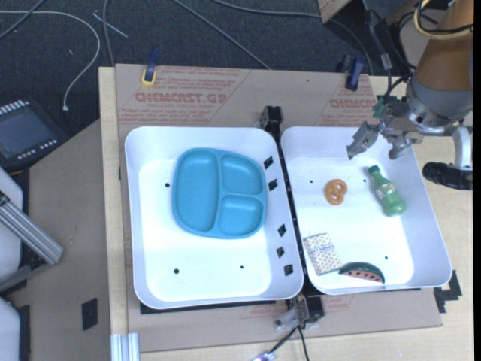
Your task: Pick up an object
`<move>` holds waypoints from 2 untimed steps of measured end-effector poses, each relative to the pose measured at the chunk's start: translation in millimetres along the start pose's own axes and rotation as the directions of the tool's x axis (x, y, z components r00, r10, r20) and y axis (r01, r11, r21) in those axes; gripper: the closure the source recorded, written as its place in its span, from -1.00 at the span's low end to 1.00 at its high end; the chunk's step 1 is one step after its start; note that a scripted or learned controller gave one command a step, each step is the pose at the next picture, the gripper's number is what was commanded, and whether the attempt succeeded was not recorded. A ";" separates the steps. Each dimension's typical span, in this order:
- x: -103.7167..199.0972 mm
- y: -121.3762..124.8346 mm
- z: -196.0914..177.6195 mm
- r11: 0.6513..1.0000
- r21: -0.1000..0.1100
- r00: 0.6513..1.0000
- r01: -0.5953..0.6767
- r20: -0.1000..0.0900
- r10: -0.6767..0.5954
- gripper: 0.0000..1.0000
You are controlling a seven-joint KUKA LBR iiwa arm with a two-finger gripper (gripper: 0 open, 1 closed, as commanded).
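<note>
From the camera view, the tool (pixel 379 142) hangs over the right bin's (pixel 432 232) upper part, its fingers spread apart and holding nothing. The green bottle (pixel 385 191) lies just below it, the pretzel (pixel 336 192) to the bottle's left.

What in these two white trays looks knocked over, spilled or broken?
Nothing looks spilled or broken. The green bottle lies on its side in the right bin, near the pretzel. The watermelon slice sits against that bin's near rim. The blue plate lies flat in the left bin.
</note>
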State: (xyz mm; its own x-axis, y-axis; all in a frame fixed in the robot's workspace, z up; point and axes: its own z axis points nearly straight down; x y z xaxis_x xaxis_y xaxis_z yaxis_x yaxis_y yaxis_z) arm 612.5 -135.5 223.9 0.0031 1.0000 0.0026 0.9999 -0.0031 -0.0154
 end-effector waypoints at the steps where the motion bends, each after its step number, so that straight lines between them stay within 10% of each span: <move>1: 0.3 2.5 -8.5 1.000 -0.014 1.000 0.003 0.002 -0.003 -1.00; 2: 6.4 10.0 38.9 1.000 -0.010 1.000 0.005 0.001 -0.005 -1.00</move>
State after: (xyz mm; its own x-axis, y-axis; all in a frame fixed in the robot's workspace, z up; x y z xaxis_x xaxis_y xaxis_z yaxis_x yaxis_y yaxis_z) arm 621.9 -129.0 184.9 -0.0015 1.0000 0.0016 1.0000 0.0015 -0.0053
